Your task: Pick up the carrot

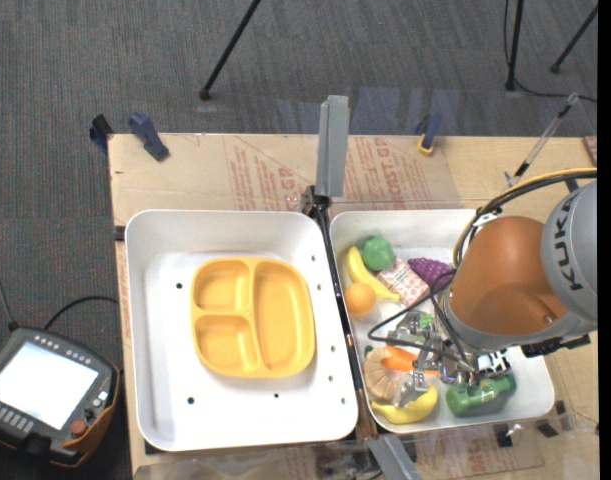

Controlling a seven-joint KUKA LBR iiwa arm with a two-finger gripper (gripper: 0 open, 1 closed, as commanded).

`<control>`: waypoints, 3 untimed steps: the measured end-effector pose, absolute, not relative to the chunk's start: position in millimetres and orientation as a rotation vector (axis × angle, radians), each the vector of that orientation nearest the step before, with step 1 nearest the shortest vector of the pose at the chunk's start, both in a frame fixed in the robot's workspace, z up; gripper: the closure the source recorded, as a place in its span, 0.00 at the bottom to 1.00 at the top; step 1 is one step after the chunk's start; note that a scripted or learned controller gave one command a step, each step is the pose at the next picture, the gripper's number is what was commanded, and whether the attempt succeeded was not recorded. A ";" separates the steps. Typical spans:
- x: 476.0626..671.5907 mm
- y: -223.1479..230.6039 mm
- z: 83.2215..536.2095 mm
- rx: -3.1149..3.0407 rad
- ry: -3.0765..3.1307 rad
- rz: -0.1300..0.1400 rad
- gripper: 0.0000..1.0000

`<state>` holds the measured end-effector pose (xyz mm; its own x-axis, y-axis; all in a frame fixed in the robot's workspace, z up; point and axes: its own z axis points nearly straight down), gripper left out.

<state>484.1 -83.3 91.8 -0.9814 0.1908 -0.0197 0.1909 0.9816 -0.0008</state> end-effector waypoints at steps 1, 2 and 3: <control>480.9 -81.0 97.8 0.289 3.121 0.001 1.00; 478.2 0.8 190.1 0.269 3.122 0.005 1.00; 476.8 -32.6 232.3 -0.084 3.139 0.001 1.00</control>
